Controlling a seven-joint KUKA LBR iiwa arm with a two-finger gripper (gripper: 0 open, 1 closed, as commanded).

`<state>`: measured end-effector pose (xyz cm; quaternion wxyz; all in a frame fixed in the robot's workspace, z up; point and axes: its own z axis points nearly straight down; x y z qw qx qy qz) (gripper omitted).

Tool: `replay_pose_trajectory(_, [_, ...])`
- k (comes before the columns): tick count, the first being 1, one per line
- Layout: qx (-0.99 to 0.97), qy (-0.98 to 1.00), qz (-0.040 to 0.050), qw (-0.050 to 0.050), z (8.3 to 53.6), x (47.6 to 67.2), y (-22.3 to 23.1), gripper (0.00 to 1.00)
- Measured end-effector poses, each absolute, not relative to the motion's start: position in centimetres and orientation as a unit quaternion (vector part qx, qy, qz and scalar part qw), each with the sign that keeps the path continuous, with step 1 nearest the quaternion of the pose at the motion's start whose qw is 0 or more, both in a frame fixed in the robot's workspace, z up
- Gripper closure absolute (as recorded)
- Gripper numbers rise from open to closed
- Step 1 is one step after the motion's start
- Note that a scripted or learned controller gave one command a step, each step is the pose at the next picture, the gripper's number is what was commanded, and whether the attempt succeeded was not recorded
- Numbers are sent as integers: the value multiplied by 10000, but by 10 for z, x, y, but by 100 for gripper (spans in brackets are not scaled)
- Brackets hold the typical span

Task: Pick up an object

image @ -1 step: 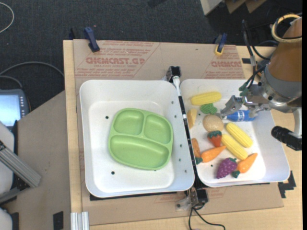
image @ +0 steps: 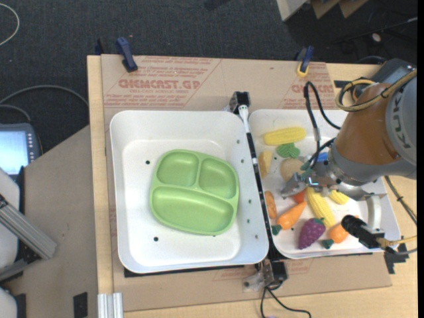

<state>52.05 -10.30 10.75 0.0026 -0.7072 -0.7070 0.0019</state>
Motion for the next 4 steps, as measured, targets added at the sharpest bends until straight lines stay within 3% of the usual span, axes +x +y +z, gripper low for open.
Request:
replay_pose_trajectory(1, [-7067,-7075,-3,-11,83,550,-105,0])
replay_pose_trajectory(2, [-7075,-7067,-10,-23,95,550,-105,100])
replay_pose_trajectory(3, [-7076,-7066,-8,-19,94,550,-105,0])
replay_pose_trajectory(4, [-7058,-7084,-19,-29,85,624,-98,0])
